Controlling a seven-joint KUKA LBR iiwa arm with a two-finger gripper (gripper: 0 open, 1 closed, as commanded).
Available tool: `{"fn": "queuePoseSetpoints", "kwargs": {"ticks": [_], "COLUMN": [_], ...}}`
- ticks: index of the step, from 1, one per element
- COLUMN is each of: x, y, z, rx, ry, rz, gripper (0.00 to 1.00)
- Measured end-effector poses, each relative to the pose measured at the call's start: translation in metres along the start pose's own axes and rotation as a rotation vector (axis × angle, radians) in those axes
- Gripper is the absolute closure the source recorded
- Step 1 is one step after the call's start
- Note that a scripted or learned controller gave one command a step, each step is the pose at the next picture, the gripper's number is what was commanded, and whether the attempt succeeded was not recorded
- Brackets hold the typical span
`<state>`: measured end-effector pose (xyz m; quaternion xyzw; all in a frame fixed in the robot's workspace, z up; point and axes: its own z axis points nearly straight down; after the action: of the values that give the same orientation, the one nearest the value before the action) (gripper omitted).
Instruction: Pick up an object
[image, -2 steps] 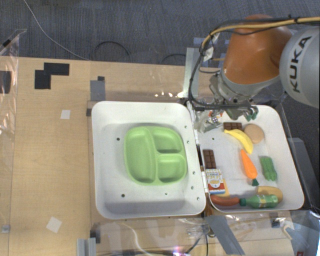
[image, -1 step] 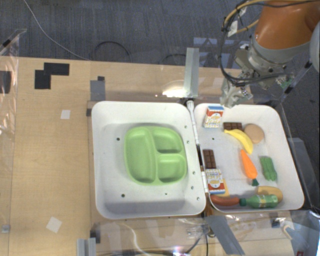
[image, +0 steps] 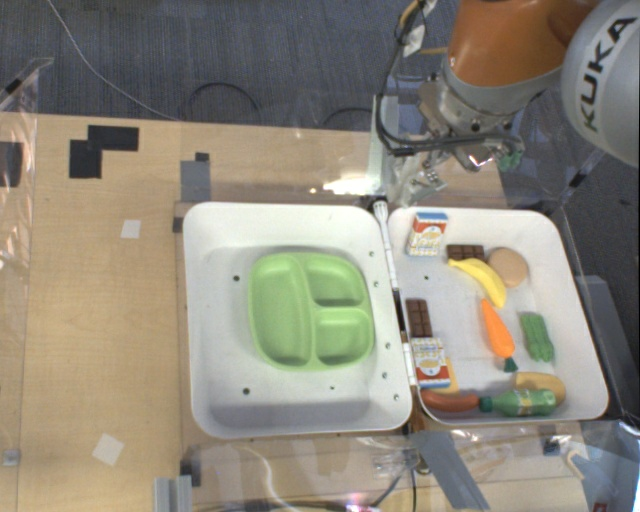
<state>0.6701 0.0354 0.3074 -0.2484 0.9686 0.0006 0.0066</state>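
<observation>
Green bottle (image: 520, 403) at right bin's (image: 575, 290) near edge, beside sausage (image: 452, 402); carrot (image: 497, 330), banana (image: 482, 280) farther in. Gripper (image: 425, 180) beyond far rim, jaw state indiscernible.

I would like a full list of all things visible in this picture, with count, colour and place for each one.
white bins: 2, white, side by side on the bench
divided tray: 1, light green, in the left bin
small cartons: 2, white with red and blue, right bin, one at its far edge, one near its front left
chocolate bars: 2, dark brown, right bin, one far, one at the left wall
banana: 1, yellow, right bin
bread roll: 1, tan, beside the banana
carrot: 1, orange, right bin centre
cucumber: 1, green, right of the carrot
sausage: 1, red-brown, front edge
bottle: 1, green, front edge
arm: 1, grey and orange, above the right bin's far edge
</observation>
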Motion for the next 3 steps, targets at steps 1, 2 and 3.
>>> {"fn": "queuePoseSetpoints", "kwargs": {"ticks": [1,2,3], "x": [-0.002,-0.004,0.025], "y": [-0.002,-0.001,-0.046], "z": [-0.014,-0.028,0.011], "rx": [0.004,0.007,0.001], "ry": [-0.012,-0.024,0.003], "rz": [0.002,0.001,-0.167], "gripper": [1.00,1.00,1.00]}}
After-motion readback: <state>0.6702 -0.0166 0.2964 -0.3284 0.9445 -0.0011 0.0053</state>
